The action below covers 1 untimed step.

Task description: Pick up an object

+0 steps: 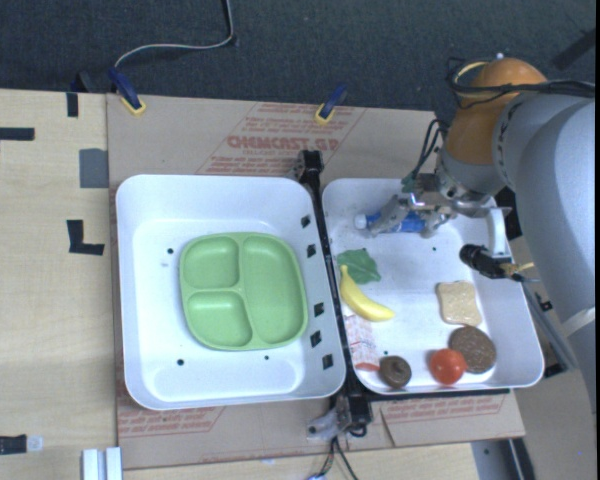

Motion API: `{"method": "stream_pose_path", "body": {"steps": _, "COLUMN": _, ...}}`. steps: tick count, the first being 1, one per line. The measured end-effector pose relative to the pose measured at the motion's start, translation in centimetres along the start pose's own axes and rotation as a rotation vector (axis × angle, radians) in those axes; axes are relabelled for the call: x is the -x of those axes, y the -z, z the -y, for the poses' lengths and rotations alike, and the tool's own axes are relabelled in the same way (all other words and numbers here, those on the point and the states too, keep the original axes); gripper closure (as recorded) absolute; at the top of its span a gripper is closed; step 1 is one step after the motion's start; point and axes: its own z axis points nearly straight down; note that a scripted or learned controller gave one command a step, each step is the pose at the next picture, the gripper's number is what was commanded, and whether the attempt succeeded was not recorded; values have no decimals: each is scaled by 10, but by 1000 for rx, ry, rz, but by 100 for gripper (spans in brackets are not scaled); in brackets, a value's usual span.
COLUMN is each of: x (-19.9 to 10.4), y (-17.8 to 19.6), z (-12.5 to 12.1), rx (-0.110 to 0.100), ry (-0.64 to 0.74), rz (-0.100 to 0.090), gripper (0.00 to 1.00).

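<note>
From where I sit, the gripper (412,211) hangs low over the far end of the right bin (525,363), and whether it is apart or together I cannot tell at this slant. Right under it lies what looks like a small blue and white thing (388,220), its long axis running left to right; it may be touching the gripper, but I see nothing clamped. That is the nearest pick. Just toward me and left sit a green leaf (359,265) and a banana (363,301), the banana lying slantwise. Further toward me are a slice of bread (459,302), a brown cookie (473,349), a tomato (446,365) and a doughnut (394,371). Well off to the left, the other bin (140,203) holds a green divided plate (244,290).
</note>
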Motion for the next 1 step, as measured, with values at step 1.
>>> {"method": "stream_pose_path", "body": {"steps": 1, "x": 42, "y": 0, "z": 0, "rx": 4, "ry": -1, "rz": 1, "gripper": 0}}
